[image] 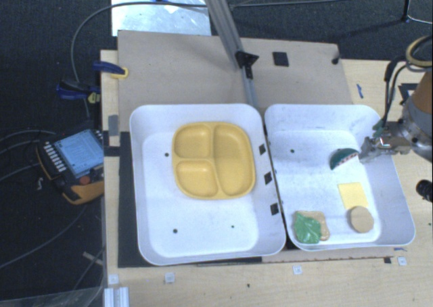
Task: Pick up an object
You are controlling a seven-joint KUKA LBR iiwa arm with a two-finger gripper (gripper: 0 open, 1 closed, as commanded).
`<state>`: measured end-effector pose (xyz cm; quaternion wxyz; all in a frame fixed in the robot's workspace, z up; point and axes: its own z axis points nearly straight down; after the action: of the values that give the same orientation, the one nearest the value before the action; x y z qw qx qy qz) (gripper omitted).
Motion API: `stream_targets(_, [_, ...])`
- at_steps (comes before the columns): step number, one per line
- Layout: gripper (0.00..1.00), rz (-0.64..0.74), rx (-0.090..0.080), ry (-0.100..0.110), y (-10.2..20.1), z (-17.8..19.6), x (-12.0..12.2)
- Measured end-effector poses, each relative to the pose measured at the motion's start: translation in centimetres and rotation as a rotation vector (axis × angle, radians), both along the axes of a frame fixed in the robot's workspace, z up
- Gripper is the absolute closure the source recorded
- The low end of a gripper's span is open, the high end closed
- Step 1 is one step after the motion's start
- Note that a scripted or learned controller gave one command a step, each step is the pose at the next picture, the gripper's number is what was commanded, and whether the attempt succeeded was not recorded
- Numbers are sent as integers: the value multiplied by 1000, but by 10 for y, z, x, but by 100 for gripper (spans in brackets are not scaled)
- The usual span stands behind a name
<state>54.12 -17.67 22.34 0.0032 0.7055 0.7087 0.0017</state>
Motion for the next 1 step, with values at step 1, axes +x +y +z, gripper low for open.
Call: stream_targets(1, [100,4,4,6,50,-9,-6])
